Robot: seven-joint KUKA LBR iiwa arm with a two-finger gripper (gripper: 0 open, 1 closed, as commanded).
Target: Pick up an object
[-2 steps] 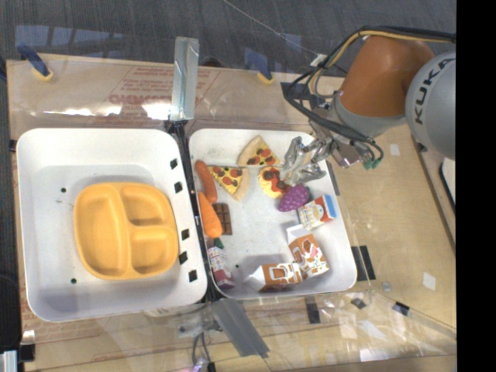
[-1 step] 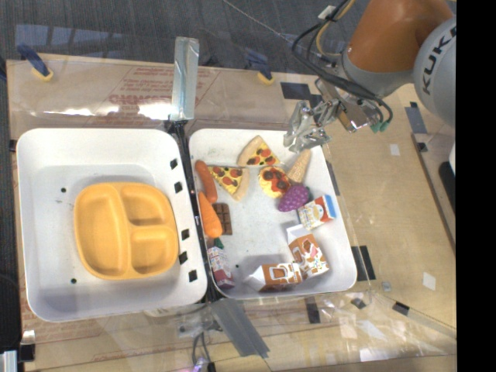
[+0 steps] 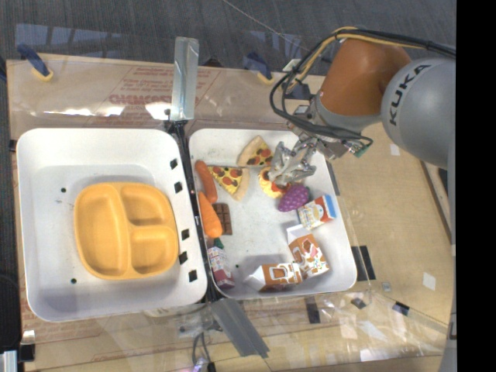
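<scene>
1. Looking down on the surface (image 3: 387, 208), we've got two white bins side by side: the left bin (image 3: 46, 153) has a yellow divided plate (image 3: 124, 229) sitting in it, and the right bin (image 3: 341, 254) is full of toy food.
2. The arm (image 3: 372, 76) reaches in from the right, and its jaws (image 3: 288, 163) hang over the far part of the right bin, right above a yellow piece (image 3: 271, 184) and just beside the purple grapes (image 3: 294, 198).
3. Honestly, we can't tell whether the jaws are wide or narrow from this angle, and nothing clearly shows between them.
4. Two pizza slices sit nearby: one (image 3: 256, 152) at the far wall, another (image 3: 229, 179) a bit left of the jaws.
5. Along the left wall we see a hot dog (image 3: 206, 179), a carrot (image 3: 210, 217) and a chocolate bar (image 3: 223, 219), with a small bottle (image 3: 218, 266) at the near end.
6. Small cartons (image 3: 308, 256) lie in the near right part, well apart from the jaws.
</scene>
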